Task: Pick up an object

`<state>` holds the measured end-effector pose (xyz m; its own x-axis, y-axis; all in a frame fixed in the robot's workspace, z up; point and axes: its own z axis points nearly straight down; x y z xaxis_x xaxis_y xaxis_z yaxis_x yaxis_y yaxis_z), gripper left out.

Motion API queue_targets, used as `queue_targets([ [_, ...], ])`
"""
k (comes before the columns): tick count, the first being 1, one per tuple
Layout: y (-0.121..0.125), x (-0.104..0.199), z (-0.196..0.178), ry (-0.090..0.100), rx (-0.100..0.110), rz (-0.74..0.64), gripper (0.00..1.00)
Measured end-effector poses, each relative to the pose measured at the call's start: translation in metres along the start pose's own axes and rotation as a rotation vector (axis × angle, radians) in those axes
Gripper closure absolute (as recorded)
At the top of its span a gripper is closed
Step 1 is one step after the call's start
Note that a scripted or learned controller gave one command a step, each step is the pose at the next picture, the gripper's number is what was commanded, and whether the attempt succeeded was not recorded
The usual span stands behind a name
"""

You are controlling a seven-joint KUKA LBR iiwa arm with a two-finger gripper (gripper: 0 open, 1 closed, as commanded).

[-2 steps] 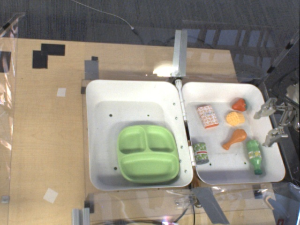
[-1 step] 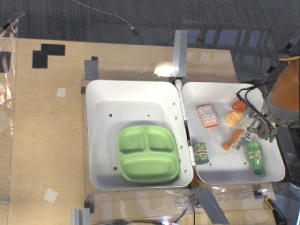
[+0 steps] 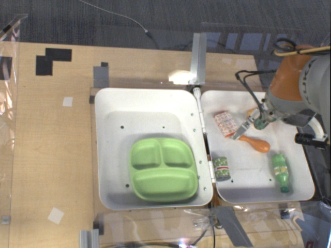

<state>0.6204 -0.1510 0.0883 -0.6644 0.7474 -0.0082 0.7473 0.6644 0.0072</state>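
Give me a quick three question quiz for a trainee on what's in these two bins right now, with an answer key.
1. True or false: the green divided tray lies in the left bin.
2. Multiple choice: the green bottle lies in which part of the right bin? A) far left corner B) near right corner C) centre
3. Fill in: the orange-handled tool lies just below the arm's ____.

Key:
1. True.
2. B. It lies near the front right corner, apart from the small can by the divider.
3. hand. The patterned packet is to its left.
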Motion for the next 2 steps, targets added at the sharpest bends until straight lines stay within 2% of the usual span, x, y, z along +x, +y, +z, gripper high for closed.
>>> queue_targets([
  [1,0.003,-0.003,-0.015,-0.011,-0.006,-0.007,1.00],
  [2,0.059,0.053,-0.101,0.001,-0.002,0.353,1.00],
])
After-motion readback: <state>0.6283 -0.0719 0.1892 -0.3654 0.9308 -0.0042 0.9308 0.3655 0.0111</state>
